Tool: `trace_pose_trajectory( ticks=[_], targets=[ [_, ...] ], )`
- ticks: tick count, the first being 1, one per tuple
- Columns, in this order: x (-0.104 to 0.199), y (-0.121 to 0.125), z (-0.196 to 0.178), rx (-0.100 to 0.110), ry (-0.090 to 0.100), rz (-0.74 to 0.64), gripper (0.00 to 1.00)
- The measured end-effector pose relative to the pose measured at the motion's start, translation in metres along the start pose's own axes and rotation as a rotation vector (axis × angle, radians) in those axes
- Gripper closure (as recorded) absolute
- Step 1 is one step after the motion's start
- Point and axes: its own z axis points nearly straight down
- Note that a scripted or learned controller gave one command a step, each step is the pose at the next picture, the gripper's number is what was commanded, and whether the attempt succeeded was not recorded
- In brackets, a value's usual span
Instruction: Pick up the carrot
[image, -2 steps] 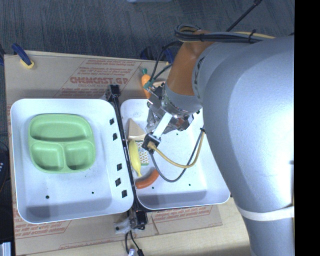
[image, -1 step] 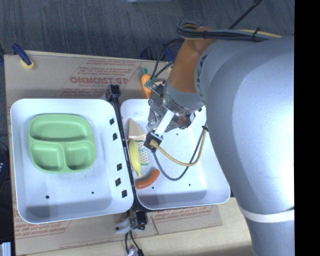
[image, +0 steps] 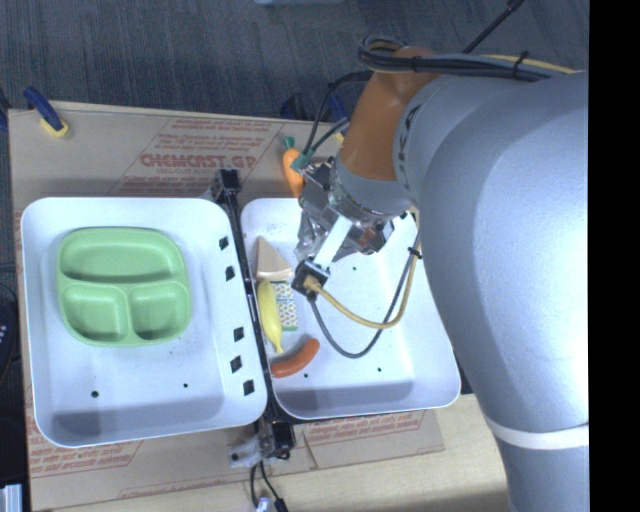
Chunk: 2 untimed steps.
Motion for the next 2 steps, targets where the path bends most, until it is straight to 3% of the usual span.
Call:
trace_pose_trajectory(
  ticks=[2],
  targets=[
    [0.0012, -0.0006, -0.0195, 0.004, -0.001, -0.019, 1.00]
  ],
)
